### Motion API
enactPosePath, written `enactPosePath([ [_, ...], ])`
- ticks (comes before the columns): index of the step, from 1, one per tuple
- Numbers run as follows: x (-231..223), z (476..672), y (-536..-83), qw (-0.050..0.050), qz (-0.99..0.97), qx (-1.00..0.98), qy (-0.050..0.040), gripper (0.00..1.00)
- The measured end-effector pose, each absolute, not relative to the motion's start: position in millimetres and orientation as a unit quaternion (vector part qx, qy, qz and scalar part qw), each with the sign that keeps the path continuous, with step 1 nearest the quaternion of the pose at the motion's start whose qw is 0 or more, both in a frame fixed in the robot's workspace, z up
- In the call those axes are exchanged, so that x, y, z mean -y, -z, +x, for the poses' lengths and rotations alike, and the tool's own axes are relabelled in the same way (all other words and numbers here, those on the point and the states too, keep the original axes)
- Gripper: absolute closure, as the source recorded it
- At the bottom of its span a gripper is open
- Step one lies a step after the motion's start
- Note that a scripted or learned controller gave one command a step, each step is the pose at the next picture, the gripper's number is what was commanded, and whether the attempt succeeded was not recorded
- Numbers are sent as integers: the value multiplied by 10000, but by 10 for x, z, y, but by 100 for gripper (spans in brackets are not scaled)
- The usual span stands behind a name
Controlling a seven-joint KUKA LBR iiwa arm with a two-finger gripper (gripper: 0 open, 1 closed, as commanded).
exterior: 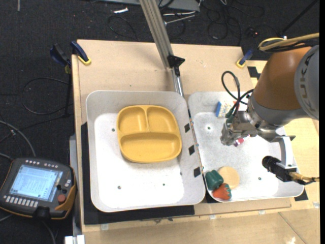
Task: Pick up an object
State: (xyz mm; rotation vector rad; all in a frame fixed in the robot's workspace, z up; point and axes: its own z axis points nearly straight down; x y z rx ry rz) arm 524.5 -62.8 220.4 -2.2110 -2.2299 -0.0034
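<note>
Where the arm (284,85) reaches in from the right, the gripper (232,134) hangs low over the middle of the right bin (251,183), pointing down at the bin floor; whether it is released or clenched I cannot tell, as the wrist hides most of it from above; just beside its tip, toward the near right, a small pink piece (238,142) shows against the white floor, touching or nearly touching the gripper, and I cannot tell whether it is grasped or merely lying there; it is too small and too far hidden to give its long axis or the way it points; farther back in the same bin lies one small blue piece (220,108), oblong, its long axis running roughly from the far side toward the near side with a slight tilt; in the near left corner of that bin three things crowd together: one green piece (213,177), one orange-red piece (222,191) touching it on the near side, and one flat tan disc (230,175) just to the right of the green one; so the right bin holds five small things, one of each kind; the left bin (101,136) holds one yellow plate (149,133) with three compartments, two small ones at the far side and one long one at the near side, that long compartment lying across the bin from left to right; both bins, two in all, sit side by side, touching, on the tan desk (127,65); off the desk at the near left lies one grey handheld controller (33,187) with a lit screen.
</note>
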Motion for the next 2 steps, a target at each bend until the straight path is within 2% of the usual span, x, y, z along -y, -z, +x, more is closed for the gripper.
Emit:
enactPosePath([
  [2, -500, 5322, -2308, 3, -7043, 7099, 10, 100],
])
